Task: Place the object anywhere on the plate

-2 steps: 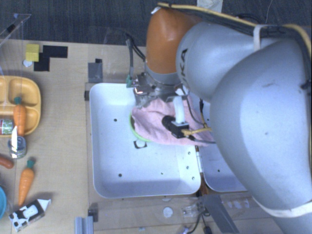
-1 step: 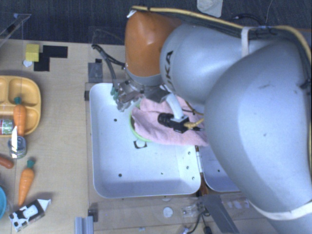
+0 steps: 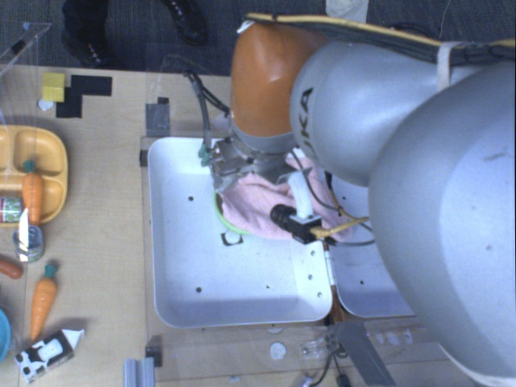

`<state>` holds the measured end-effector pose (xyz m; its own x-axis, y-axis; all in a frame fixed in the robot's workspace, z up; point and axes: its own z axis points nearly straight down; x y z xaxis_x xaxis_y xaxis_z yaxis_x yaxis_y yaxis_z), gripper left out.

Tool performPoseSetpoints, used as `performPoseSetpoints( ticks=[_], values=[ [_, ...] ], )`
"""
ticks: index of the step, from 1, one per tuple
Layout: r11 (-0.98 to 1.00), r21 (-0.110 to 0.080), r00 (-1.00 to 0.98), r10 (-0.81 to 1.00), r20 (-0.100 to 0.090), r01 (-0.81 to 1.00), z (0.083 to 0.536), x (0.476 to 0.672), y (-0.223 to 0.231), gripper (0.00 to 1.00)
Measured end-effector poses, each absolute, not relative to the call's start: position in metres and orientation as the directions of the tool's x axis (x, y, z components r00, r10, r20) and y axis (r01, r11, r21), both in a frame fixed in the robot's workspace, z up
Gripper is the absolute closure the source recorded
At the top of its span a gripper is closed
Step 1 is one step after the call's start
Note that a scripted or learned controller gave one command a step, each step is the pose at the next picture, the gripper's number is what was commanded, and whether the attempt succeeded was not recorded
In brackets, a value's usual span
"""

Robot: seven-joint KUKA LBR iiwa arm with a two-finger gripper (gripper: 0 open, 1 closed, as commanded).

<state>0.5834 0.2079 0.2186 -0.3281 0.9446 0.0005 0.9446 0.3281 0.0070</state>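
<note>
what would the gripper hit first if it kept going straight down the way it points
Probably the pink cloth lying in the left bin: the gripper points down right over it. A thin green rim peeks from under the cloth, so something may lie beneath; depth is unclear.

The arm (image 3: 403, 135) is built of large, smooth, rounded grey shells with a dull sheen. Above the wrist sits a broad orange band (image 3: 262, 75), glossy and dome-shaped. Dark letters from the maker's name run down the grey shell just beside the orange. Under the band a metal-grey wrist flange (image 3: 242, 156) carries black cables (image 3: 201, 103) that loop along its side. A black and yellow cable bundle (image 3: 387, 35) lies along the top of the arm, bound by a pale strap (image 3: 443, 63).
</note>
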Motion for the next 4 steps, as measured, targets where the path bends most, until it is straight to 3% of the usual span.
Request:
performPoseSetpoints(
  ticks=[1,2,3,4],
  values=[
    [0.597,0.004,-0.597,0.802,0.000,0.802,0.161,0.584,0.225,1.00],
    [0.611,0.011,-0.611,0.792,-0.004,0.792,0.229,0.602,0.178,1.00],
    [0.480,0.004,-0.480,0.877,0.000,0.877,0.156,0.572,0.118,1.00],
    [0.253,0.006,-0.253,0.968,-0.002,0.968,0.116,0.576,0.173,1.00]
  ],
)
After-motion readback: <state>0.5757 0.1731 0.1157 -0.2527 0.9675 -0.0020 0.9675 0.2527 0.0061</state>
